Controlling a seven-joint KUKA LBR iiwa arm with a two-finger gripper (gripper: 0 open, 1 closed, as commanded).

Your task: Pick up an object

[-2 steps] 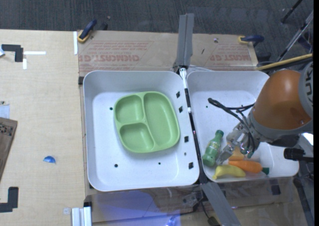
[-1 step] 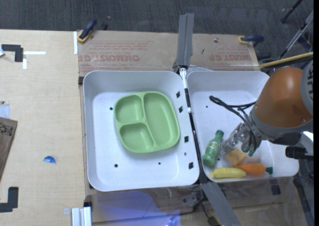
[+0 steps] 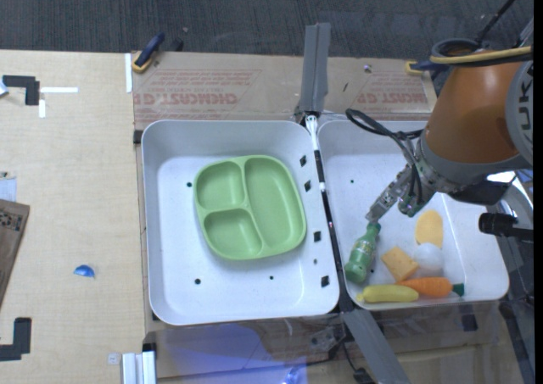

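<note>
I am hovering my hand [image 3: 382, 207], grip state indiscernible, at 1 o'clock of the green bottle [image 3: 362, 255], lining up for a pick.

Arm [image 3: 475, 111]: I lose its bulk past the right edge | right bin [image 3: 356, 162]: the arm covers its far right corner | tool [image 3: 383, 204]: too small and blurred for me to judge its fingers | white object [image 3: 428, 258] beside the carrot [image 3: 428, 287]: I can't identify it
</note>
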